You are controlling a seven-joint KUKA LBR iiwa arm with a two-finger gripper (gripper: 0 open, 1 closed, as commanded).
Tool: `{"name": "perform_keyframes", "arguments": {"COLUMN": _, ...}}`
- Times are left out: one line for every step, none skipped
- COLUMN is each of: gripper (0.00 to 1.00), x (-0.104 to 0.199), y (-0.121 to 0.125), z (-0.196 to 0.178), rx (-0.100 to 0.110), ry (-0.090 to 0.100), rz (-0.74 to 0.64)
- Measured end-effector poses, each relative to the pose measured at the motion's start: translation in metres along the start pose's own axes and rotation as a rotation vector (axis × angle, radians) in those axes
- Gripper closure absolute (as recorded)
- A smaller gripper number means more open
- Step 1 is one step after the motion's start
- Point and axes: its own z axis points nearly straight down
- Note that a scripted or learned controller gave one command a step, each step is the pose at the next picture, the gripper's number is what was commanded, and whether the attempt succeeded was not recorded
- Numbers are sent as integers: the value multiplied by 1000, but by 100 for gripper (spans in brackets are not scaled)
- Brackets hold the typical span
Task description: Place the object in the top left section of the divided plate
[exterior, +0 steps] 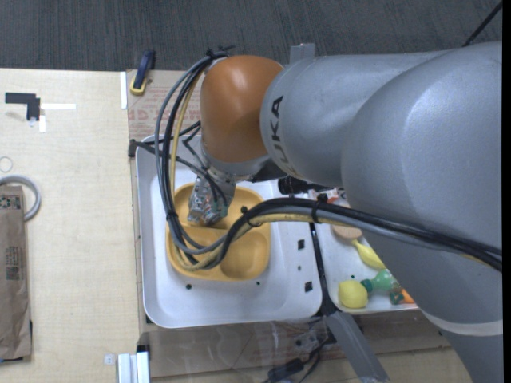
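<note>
One brown bag (12, 270) lies at the far left of the bench (80, 214), with one grey ring (29, 198) by its top and one black piece (22, 101) higher up. One blue and yellow tool (143, 72) sits at the bench's top edge.

Two white bins sit side by side. The left bin (160, 294) holds one yellow plate (243, 255). The plate is divided, but cables (172, 174) and the wrist cover part of it, so the section count is unclear.

One gripper (207, 204) hangs over the plate's upper left part, below the orange band (235, 106). Its state: cannot tell. A speckled mass sits at its tip, and it is unclear whether that is the tool or a held thing.

The right bin (334, 266) holds five small things, and I cannot tell which one is the task's object:
- one tan disc (347, 232), partly under a cable
- one long yellow piece (367, 254)
- one round yellow fruit (354, 294)
- one green toy (382, 282), just beside the fruit
- one orange bit (404, 296), at the arm's edge

One grey arm (399, 150) covers the rest of the right side.
</note>
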Motion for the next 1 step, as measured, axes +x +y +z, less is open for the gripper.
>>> {"name": "perform_keyframes", "arguments": {"gripper": 100, "x": 26, "y": -32, "z": 15, "rx": -33, "ry": -32, "rz": 149}}
